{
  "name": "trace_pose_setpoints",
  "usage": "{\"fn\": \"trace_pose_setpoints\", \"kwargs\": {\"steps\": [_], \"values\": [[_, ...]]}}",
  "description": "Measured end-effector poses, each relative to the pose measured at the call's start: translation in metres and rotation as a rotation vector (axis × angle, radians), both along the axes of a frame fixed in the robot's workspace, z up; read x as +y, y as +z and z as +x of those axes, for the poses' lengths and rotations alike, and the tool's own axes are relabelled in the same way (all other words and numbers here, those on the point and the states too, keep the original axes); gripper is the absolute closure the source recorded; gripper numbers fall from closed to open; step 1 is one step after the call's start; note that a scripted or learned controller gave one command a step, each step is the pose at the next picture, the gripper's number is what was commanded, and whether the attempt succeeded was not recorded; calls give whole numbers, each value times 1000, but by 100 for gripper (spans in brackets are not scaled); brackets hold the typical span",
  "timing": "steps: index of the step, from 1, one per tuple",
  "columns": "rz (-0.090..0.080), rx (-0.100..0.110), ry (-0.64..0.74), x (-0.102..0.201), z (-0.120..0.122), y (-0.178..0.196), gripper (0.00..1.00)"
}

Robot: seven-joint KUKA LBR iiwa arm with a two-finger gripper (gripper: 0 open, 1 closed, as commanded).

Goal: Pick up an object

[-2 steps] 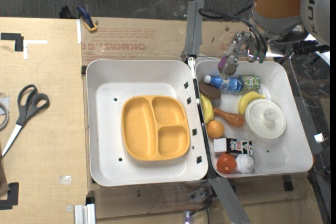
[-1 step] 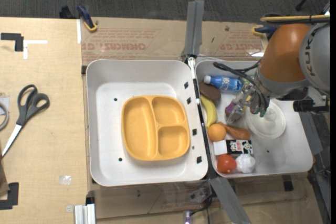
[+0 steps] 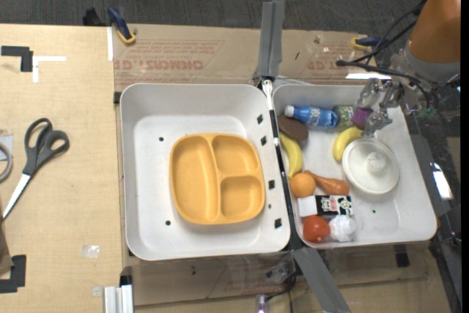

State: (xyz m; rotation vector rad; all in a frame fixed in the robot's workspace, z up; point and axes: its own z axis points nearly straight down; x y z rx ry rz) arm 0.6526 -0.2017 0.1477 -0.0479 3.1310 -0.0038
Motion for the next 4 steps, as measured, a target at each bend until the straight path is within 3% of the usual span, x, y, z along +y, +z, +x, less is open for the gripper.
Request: {"fn": "trace_pose_setpoints", "kwargs": {"steps": [1,2,3,4], "values": [[-3,-8,26,10,-26,-37,100],[3,-29,-487,49,-53,-39,100],[3,5,-293,-4,-29,89,100],[1,1,-35,-18,-11,-37,100]]}}
